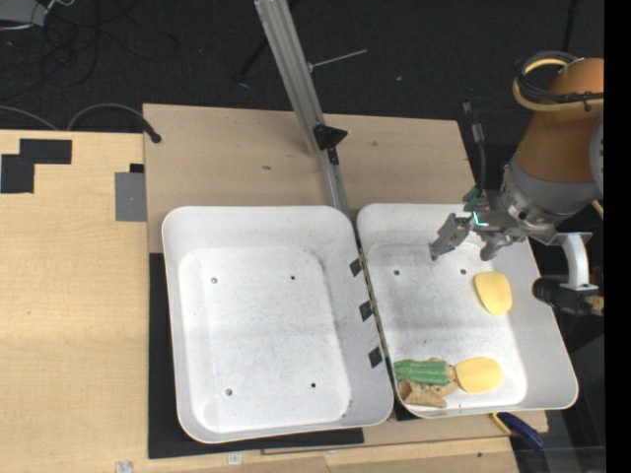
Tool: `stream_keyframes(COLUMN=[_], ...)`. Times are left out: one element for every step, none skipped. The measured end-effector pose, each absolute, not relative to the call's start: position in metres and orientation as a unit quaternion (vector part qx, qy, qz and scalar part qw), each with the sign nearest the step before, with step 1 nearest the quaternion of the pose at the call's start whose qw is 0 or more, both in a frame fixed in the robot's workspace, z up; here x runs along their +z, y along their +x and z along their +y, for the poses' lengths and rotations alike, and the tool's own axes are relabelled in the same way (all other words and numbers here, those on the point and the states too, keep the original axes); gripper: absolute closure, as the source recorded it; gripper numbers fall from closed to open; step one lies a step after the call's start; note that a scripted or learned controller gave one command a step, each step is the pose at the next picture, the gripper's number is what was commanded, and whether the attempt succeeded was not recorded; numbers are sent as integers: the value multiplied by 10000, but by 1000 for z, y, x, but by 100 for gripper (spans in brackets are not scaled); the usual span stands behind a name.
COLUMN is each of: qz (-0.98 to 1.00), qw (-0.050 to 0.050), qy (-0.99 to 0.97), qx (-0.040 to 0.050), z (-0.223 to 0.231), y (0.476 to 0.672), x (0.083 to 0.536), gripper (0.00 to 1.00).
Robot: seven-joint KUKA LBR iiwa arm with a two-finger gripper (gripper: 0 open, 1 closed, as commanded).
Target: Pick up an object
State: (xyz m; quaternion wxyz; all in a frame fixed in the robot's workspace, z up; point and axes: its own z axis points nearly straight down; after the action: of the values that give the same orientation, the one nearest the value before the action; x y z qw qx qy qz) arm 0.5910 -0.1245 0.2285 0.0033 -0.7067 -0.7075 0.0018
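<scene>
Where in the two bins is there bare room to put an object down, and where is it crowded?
The left bin has bare floor wall to wall. In the right bin, the middle is free, between the divider and the yellow piece. Its near edge is crowded: green toy, tan piece, second yellow piece. The gripper hangs over the far part.

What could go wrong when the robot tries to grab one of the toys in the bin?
1. The green toy, tan toy and a yellow piece crowd the right bin's near rim, so the gripper might nudge neighbours or catch two.
2. The other yellow piece looks smooth and rounded; it may slip out of a pinch.
</scene>
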Motion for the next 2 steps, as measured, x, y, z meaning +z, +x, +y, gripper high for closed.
stream_keyframes(qz=[-7070,-7067], qw=[13,39], qy=[-7072,-7075], qx=[6,28], z=[-125,-130], y=[592,589], x=[231,168], gripper=[0,0])
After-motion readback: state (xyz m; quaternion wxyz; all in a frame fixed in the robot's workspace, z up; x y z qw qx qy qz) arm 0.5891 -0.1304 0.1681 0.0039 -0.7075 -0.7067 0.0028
